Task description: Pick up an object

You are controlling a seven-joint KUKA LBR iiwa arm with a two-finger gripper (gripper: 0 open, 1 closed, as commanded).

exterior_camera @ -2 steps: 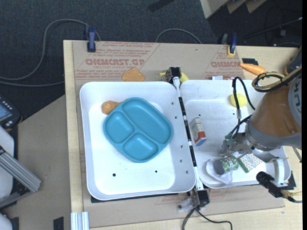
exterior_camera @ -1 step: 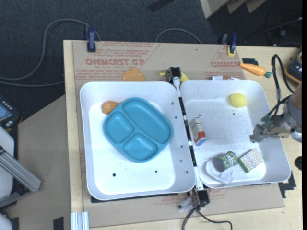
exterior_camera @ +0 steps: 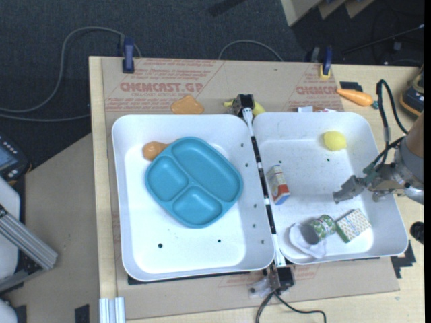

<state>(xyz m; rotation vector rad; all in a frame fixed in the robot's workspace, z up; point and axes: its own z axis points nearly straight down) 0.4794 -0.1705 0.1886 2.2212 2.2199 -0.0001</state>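
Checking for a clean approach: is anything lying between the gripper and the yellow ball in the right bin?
Nothing visible. The gripper sits low over the right bin, and bare white floor lies between it and the yellow ball.

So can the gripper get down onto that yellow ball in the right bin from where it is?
Probably yes: the yellow ball sits alone on bare bin floor, nothing between it and the gripper.
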